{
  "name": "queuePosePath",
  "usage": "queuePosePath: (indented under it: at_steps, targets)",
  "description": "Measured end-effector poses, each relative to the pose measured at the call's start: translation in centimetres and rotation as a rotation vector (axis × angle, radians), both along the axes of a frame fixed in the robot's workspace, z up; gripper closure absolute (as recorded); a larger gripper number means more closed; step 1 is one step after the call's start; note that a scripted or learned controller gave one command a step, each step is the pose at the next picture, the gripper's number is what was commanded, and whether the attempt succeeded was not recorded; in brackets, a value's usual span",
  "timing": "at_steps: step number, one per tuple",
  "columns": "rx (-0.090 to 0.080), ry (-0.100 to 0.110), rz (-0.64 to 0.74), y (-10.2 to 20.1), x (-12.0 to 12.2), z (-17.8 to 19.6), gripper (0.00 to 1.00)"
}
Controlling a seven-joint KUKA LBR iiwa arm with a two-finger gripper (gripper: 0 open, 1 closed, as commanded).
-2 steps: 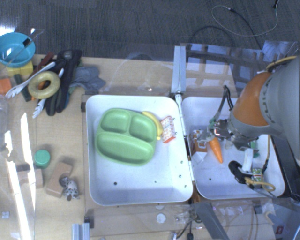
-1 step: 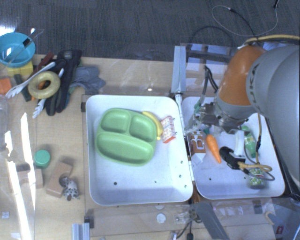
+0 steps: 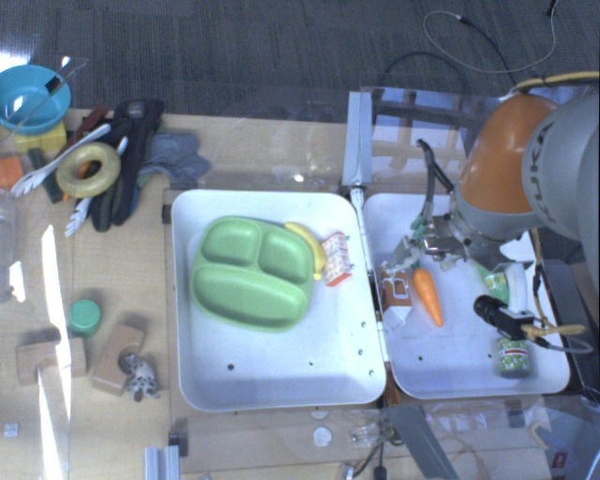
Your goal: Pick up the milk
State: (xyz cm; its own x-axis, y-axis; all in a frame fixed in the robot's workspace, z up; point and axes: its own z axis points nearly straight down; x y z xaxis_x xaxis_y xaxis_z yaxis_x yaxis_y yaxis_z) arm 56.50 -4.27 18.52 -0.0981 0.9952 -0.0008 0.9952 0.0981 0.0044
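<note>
Your milk carton (image 3: pixel 397 292) sits unlifted in the right bin (image 3: pixel 459 352). The end effector (image 3: pixel 424 248) hovers just upper right; you can't tell its grip state.

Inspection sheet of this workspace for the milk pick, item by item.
Surface: left bin and right bin, side by side on a wooden bench.
Job's things: small brown-and-white carton, likely the milk, in the right bin beside the carrot.
Clutter: can in the right bin; green plate, banana and snack packet in the left bin.
Grippers: gripper over the right bin, just behind the carton.
Cables: thin cable looping on the floor.
Surroundings: blue bowl, tape ring, wooden blocks.
</note>
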Motion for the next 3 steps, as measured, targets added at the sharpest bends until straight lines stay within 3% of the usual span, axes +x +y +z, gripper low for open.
queuePosePath:
  at_steps: [1,3]
  targets:
    - [0.0,-0.001,0.165,1.21,-2.39,-0.02,0.0]
    - [0.0,-0.001,0.165,1.21,-2.39,-0.02,0.0]
